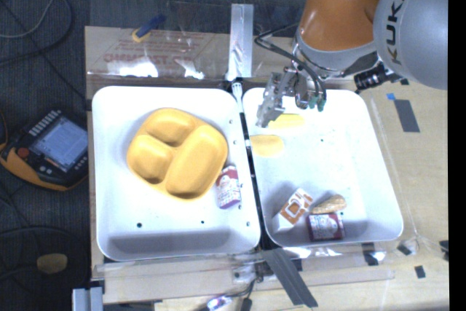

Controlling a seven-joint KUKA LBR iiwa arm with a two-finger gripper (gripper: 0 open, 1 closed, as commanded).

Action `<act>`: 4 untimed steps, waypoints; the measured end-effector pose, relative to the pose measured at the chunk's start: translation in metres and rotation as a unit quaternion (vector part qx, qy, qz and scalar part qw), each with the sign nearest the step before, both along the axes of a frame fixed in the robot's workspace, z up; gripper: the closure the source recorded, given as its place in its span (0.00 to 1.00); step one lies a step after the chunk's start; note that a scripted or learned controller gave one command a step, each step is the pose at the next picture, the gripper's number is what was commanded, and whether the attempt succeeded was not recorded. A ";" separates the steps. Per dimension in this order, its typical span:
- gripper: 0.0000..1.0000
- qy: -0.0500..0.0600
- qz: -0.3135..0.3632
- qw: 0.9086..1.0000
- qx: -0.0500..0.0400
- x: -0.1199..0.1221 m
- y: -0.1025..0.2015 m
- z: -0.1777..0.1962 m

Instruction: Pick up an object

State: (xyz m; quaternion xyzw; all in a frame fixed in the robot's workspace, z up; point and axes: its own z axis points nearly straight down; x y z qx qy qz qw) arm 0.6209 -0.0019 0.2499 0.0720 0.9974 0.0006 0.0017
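My gripper (272, 107) hangs over the far left corner of the right bin (364, 156), under the orange wrist band. Just right of it lies a pale yellow flat piece (291, 121), and a second yellow oval piece (266, 146) lies a little nearer, beside the bin's left wall. At the bin's near side an orange-and-white small box (295, 207), a tan bread roll (328, 204) and a dark red can (325, 227) sit close together. Nothing is visibly held.
The left bin (116, 222) holds a large yellow lobed bread-like object (176, 151) and a small red-labelled bottle (228, 187) against its right wall. A metal divider (241, 40) stands behind the bins. A handheld pendant (51, 149) lies at far left.
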 end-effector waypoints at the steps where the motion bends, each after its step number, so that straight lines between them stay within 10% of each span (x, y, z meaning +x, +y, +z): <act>1: 1.00 0.000 0.152 0.988 -0.001 -0.001 -0.036 -0.013; 2: 1.00 0.000 0.206 0.979 -0.001 0.048 -0.064 -0.032; 3: 1.00 -0.002 0.276 0.961 0.000 0.041 -0.008 0.074; 4: 1.00 0.000 0.425 0.905 -0.001 -0.013 -0.016 -0.031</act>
